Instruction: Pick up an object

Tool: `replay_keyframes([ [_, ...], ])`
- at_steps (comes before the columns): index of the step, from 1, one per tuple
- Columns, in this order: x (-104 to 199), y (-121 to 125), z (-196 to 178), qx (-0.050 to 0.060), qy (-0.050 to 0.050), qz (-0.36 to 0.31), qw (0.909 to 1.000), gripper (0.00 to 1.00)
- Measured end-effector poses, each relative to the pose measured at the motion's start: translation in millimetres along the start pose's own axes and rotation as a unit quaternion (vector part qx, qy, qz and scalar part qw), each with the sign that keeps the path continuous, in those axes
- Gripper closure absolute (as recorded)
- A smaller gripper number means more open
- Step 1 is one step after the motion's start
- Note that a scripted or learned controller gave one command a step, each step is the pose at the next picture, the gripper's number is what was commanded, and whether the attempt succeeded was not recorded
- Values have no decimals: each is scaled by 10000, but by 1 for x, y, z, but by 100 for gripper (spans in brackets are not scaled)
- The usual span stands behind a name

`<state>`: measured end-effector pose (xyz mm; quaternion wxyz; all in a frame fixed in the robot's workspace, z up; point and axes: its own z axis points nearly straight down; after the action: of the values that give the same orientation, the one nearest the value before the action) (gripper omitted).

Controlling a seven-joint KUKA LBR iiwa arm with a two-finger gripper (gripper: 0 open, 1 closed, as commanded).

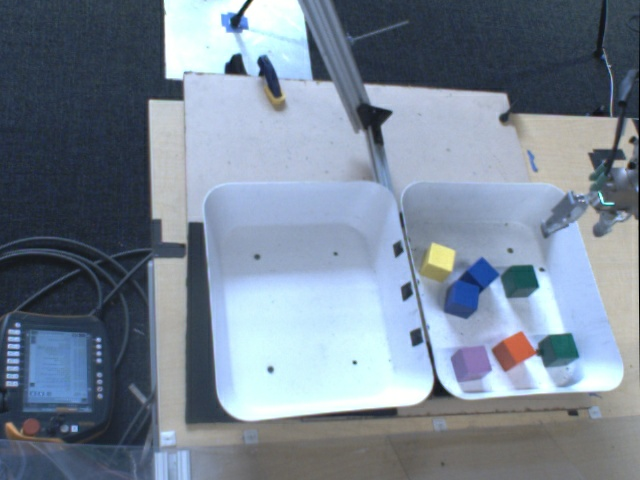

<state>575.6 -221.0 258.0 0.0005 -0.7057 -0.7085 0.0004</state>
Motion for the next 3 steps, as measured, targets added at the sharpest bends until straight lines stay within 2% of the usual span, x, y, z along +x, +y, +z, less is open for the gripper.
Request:
replay_keyframes([
  [1, 0, 1, -2, -14, -6, -8, 10000, 0],
  [3, 8, 7, 119, 9, 3, 4, 10000, 0],
])
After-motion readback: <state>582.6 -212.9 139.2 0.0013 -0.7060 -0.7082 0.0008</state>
